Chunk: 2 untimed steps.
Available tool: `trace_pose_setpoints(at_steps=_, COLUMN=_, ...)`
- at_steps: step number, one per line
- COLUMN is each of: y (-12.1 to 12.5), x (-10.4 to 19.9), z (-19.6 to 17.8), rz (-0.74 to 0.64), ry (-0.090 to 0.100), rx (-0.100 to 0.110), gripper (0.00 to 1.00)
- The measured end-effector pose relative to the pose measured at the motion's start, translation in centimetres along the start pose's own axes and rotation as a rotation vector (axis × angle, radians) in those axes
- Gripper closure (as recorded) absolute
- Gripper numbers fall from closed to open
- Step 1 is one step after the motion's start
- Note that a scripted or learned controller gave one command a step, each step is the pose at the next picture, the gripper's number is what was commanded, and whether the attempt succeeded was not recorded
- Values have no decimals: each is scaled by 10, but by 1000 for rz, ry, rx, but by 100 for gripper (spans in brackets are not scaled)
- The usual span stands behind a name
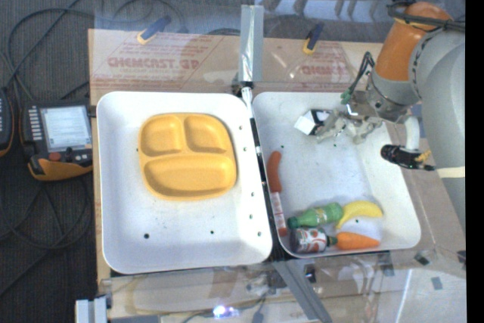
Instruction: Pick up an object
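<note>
Two white bins sit side by side on the worktop, and your pincer [344, 125] hangs over the upper part of the right bin [378, 185], just beside a small white and black piece [308, 122] near that bin's top wall. You are in the approach step, by my reading: nothing sits between the fingers, and whether they are wide or narrow you cannot tell from here. Most candidates lie well apart from it, crowded in the bottom corner: a green bottle [318, 216], a banana [359, 210], a carrot [355, 241] and a can [308, 240]; a red sausage [274, 170] lies against the left wall. Those walls leave little finger room, while the bin's middle floor is open. The yellow tray [187, 155] fills the left bin [121, 238].
</note>
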<state>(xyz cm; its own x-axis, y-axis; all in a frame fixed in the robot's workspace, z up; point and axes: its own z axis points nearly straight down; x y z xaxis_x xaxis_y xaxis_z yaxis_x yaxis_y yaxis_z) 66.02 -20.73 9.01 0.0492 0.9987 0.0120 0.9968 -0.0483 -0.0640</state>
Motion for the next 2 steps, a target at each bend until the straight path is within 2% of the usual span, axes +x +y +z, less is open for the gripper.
trace_pose_setpoints(at_steps=2, y=2, x=-2, z=0, rz=-13, ry=6, rx=2, gripper=0)
